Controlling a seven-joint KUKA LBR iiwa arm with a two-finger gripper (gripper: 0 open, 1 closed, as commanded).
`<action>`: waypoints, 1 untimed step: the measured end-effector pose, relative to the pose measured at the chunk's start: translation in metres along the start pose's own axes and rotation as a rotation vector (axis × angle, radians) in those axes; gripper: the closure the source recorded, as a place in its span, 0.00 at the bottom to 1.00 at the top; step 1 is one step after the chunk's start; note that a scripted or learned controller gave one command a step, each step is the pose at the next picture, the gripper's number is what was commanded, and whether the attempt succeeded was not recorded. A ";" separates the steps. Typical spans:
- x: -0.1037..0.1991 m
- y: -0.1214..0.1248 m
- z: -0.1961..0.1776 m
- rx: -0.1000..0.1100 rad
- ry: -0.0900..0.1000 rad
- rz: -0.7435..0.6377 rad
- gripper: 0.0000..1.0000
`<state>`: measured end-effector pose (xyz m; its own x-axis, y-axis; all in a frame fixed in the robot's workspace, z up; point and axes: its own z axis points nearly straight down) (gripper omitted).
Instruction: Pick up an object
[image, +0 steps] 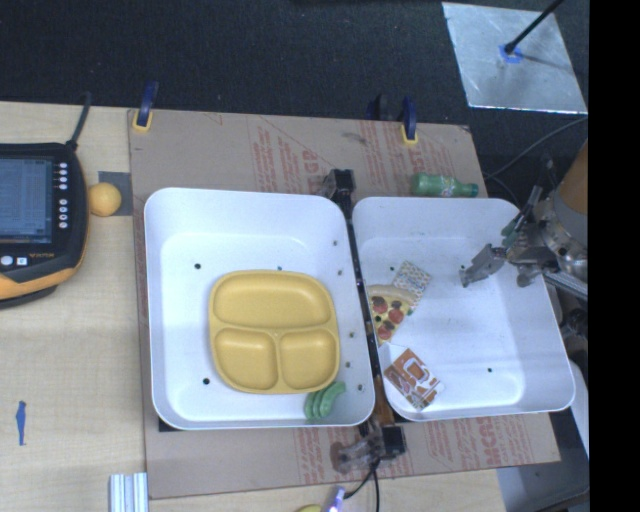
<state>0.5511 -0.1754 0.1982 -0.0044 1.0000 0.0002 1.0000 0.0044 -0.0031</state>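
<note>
Fingers (484, 267) of the grey two-finger gripper (505, 268) stand apart with nothing between them, above the upper right part of the shallow white right bin (500, 395).

Contents of that bin, all well to the left of the gripper: a small flat patterned packet (410, 277), tilted; a pizza-slice toy (387, 309) just below it, against the bin's left wall; and a flat orange-and-white printed packet (412, 377) near the lower left corner. Printing on both packets is too small to read.

The shallow white left bin (175, 300) holds a yellow three-compartment plastic tray (272, 330) and a small green ridged object (324, 401) at the tray's lower right corner.

Red lettering on the brown cardboard sheet (250, 140) under the bins is illegible. A green plastic bottle (445, 185) lies on the sheet beyond the right bin.
</note>
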 end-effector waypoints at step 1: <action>0.051 0.033 0.020 -0.001 -0.002 -0.002 0.00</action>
<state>0.5838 -0.1247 0.1782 -0.0066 1.0000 -0.0016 1.0000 0.0066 -0.0021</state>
